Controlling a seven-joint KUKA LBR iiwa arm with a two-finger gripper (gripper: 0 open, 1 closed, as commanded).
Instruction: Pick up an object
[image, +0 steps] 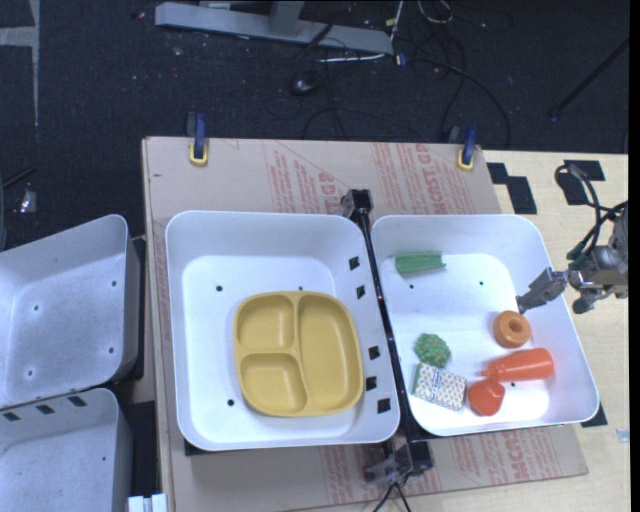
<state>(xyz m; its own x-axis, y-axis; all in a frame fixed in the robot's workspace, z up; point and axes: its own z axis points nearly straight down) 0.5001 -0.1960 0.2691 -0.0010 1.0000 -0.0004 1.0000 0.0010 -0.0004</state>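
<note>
This is a robotics lab or test cell, not a home. The tabletop is a plain board printed with faded red lettering, fixed at its far edge with two yellow-and-blue clamps. Two shallow white bins sit side by side on it, marked with small black tags, and spare bins lie to the left. Beyond the board, loose black cables trail across a dark speckled floor near a grey metal stand base.

Yellow divided plate centred in left bin. Two clamps at table far edge. Cables on floor beyond.
</note>
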